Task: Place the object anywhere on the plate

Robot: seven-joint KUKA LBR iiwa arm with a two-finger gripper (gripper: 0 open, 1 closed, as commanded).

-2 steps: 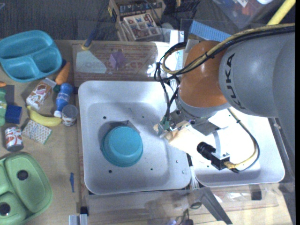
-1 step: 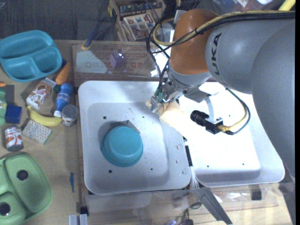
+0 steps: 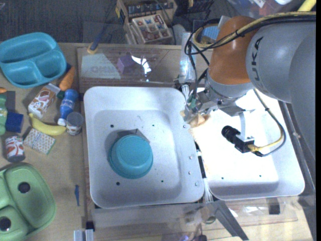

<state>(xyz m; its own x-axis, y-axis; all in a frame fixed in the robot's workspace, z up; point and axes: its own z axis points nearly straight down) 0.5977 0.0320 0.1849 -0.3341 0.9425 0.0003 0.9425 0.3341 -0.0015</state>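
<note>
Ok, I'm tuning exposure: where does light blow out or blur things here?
Camera view: the right bin is washed out to near white; the left bin is evenly lit, its blue plate crisp; glare streaks the clear sheet behind the bins; the gripper looks soft, detail hard to read.

pale thing (image 3: 201,118) at gripper (image 3: 193,109): blurred | green tray (image 3: 35,205): cut off

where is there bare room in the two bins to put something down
In the left bin, bare floor lies behind the blue plate and to its right, up to the wall shared with the right bin. In the right bin the near half, by its front wall, is bare. Crowded: its far left corner, where the pincer hangs.
</note>
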